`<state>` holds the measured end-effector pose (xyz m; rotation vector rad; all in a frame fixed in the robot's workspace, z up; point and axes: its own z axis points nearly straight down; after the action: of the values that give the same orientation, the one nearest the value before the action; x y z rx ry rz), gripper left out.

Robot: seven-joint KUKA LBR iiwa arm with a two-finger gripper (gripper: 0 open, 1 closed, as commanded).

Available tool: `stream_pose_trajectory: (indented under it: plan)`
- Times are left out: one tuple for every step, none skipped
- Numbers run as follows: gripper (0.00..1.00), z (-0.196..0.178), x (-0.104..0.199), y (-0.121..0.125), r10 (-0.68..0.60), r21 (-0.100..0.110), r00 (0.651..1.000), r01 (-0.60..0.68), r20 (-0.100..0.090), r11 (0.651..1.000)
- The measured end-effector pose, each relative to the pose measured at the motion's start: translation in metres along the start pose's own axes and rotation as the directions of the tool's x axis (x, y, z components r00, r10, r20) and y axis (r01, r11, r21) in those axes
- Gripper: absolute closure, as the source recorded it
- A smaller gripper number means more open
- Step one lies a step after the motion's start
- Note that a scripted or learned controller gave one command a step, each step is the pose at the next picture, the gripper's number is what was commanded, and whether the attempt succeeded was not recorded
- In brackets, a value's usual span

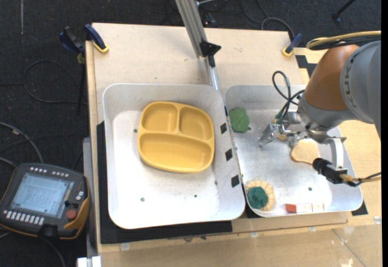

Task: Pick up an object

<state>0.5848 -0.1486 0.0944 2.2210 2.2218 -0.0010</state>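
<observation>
The tool (271,133) hangs over the middle of the right bin (267,94), fingers spread open with nothing between them. A green lump (239,119) lies near that bin's left wall. A yellow divided plate (177,136) sits in the left bin (121,156).

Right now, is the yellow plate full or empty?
Empty. The yellow plate lies flat in the left bin, and all three compartments show bare yellow.

A yellow divided plate (176,137) sits in one white bin (121,156); a green lump (239,119) in the other white bin (254,99).
</observation>
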Motion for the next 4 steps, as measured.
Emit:
stream_pose_trajectory:
  plan:
    - [1.00, -0.011, 0.000, 0.001, 0.000, -0.002, 1.000, 0.000, 0.000, 1.000]
    - [1.00, -0.055, 0.003, 0.005, -0.002, -0.005, 1.000, 0.002, 0.001, 1.000]
    - [1.00, -0.100, 0.003, 0.001, -0.002, -0.006, 1.000, 0.002, 0.001, 1.000]
    - [1.00, -0.143, 0.001, 0.003, -0.002, -0.007, 1.000, 0.002, 0.002, 1.000]
